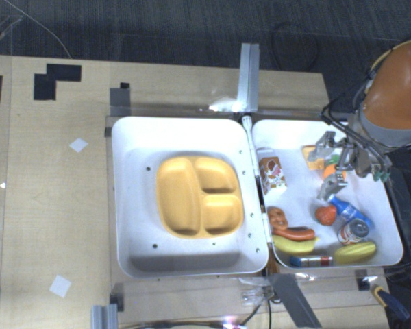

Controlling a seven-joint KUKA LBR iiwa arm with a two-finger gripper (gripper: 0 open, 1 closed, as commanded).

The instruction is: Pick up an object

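Your claw [331, 166] hangs open, grasping nothing, over the right bin [392, 218], just above a red tomato [326, 215] beside a blue can [350, 219] near the bin's right wall.

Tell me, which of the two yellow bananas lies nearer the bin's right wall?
The yellow banana in the front right corner; the other banana lies left, under a sausage.

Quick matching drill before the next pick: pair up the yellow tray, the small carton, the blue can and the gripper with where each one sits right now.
Things:
1. yellow tray
2. small carton
3. blue can
4. gripper

Places:
A. right bin, by its left wall
B. above the right bin's upper half
C. left bin, middle
D. right bin, lower right

Pairs: 1-C, 2-A, 3-D, 4-B
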